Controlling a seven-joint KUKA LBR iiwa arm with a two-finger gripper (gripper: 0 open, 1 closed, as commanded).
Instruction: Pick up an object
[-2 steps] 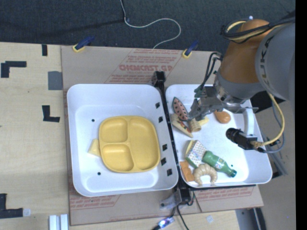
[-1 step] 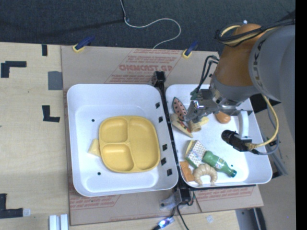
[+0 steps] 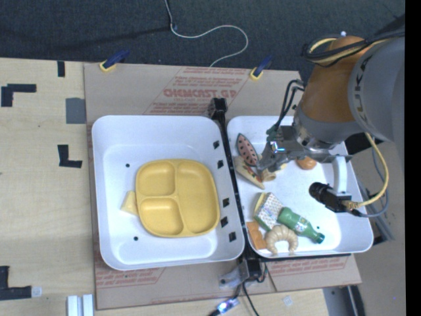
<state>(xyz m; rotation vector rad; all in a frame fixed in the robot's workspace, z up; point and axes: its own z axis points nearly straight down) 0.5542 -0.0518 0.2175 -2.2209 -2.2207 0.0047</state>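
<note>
Jaws [image 3: 268,170] apparently touching tan wedge [image 3: 250,174], grip unclear.

Even, fairly bright overhead light w/ soft shadows under the arm [image 3: 355,91] & inside the white bins [image 3: 112,176], mild glare on bin walls, dark carpet [image 3: 79,12] at top underexposed, overall slightly soft/low-res, small items in right bin blurry.

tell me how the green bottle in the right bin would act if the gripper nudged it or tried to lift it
The green bottle lies on its side, so a sideways nudge would probably roll it. It looks like smooth, rounded plastic, so the fingers might slip unless they close across its body. It rests against the croissant, which would likely shift with it.
</note>
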